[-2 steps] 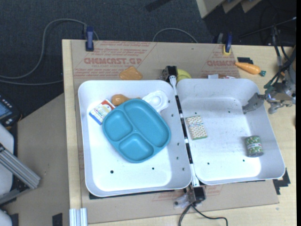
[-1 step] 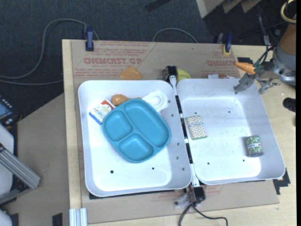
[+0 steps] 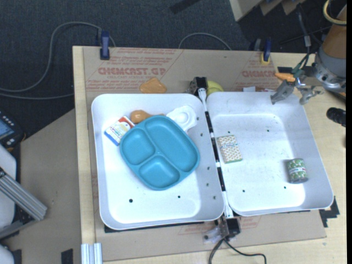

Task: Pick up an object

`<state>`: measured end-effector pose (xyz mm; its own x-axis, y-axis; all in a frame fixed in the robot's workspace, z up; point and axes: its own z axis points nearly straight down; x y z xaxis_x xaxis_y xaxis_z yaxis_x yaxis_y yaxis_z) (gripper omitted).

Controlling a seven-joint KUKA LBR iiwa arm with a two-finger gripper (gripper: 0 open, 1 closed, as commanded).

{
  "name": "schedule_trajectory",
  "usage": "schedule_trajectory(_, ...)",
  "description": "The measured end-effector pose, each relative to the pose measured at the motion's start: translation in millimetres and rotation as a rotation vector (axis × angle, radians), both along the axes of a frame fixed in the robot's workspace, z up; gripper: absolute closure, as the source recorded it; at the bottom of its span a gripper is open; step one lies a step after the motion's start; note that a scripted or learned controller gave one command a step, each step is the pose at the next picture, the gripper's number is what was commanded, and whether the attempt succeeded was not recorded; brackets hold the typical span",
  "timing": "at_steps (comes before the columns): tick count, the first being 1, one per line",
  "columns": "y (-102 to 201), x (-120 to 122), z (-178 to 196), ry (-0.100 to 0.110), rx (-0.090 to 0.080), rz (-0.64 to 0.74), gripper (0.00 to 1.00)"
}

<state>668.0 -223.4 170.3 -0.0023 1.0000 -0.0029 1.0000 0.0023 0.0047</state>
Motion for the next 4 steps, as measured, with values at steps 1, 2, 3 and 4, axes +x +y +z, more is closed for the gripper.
schedule_trajectory(1,9.0,-0.7,-87.1,0.020,0.027,0.002,0.00)
schedule_trajectory(2,9.8,-1.4,17.2,-0.005,-0.001,-0.001,0.00)
schedule_trajectory(3,10.8,-1.1,-85.4,0.015,0.018,0.000,0.00)
schedule_trajectory(4,-0.6,-0.8,20.8,-0.001,0.000,-0.003,0.00)
